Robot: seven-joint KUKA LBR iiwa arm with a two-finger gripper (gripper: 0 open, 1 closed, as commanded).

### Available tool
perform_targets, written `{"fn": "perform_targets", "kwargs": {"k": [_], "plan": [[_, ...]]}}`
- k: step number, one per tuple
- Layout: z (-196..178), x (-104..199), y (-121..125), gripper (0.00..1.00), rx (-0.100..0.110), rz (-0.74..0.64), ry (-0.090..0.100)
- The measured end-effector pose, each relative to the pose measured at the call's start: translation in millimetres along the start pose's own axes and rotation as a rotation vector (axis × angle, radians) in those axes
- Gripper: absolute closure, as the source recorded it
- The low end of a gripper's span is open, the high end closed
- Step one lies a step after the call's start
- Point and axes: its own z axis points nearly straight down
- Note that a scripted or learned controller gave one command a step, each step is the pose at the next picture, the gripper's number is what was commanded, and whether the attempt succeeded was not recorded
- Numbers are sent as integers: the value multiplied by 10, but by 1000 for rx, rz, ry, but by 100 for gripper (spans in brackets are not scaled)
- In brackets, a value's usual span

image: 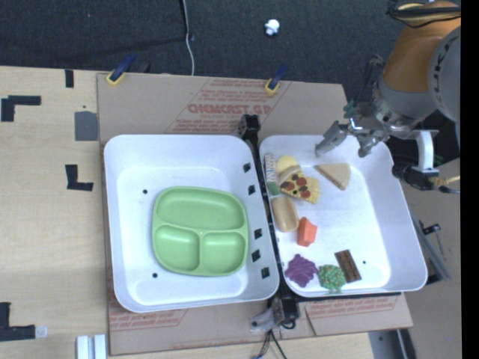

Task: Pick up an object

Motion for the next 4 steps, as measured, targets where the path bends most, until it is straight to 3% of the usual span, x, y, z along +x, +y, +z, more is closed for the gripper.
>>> {"fn": "perform_targets", "kwargs": {"k": [1,2,4], "plan": [[1228,386,75,0,-3,3,-4],[1338,240,-139,0,-7,0,-2],[1368,395,315,0,8,2,-11]]}}
